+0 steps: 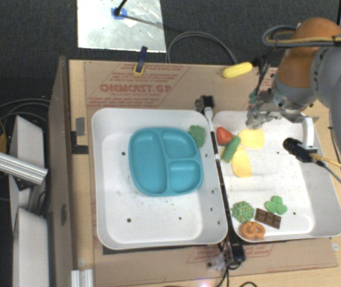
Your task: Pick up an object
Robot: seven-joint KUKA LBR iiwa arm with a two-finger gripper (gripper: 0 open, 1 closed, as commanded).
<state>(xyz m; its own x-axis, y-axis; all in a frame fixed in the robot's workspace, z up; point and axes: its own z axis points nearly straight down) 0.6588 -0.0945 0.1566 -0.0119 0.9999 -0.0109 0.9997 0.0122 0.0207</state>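
While my pincer (257, 119) hovers, state indiscernible, pale yellow plastic block (252, 139) beneath looks light, rigid, slick; grasp across flat sides.

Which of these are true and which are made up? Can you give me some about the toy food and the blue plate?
1. The blue plate lies in the left bin. True.
2. The gripper hangs over the blue plate. False: it hangs over the right bin, near the pale yellow piece.
3. The pretzel sits at the right bin's near edge, beside the chocolate bar. True.
4. The yellow banana-like toy lies inside the left bin. False: it lies on the cardboard behind the bins.
5. The plate has food piled on it. False: its compartments look bare.
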